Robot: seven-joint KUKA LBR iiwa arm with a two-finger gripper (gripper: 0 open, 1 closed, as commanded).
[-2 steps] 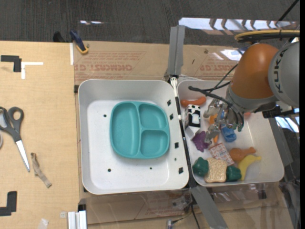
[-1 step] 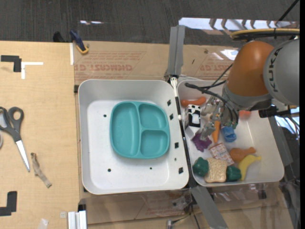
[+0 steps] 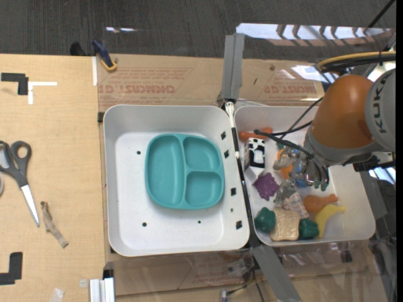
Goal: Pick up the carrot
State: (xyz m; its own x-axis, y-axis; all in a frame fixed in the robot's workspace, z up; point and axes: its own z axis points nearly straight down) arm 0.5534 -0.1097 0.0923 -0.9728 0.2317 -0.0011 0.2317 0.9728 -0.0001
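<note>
Scissors (image 3: 19,168) lie on the tabletop (image 3: 56,124), well left of the right bin (image 3: 356,222). The left bin (image 3: 119,168) touches the right bin's left wall and holds a teal plate (image 3: 184,170). Inside the right bin, the slim orange piece in the far left corner is taken to be the carrot (image 3: 262,133). It lies flat, just inside the bin's far wall. Its long axis runs roughly left to right across the bin, with a slight tilt. Which end is the tip is too small to tell. Purple grapes (image 3: 266,185) sit nearer the bin's middle, toward its left wall. The hand (image 3: 307,176) hangs over the bin's middle, amid the clutter and apart from the carrot. Cannot tell how far open it is, and nothing can be seen in its hold. An orange lump (image 3: 320,202) and a banana (image 3: 332,212) lie toward the bin's near right. Judgement: the step in hand is the approach. To do it well, carry the hand toward the bin's far left corner, turn the wrist so the jaws close across the carrot's short width, and come down at mid-length. Risk: the corner walls leave little room, and the other orange lump is an easy wrong target.
</note>
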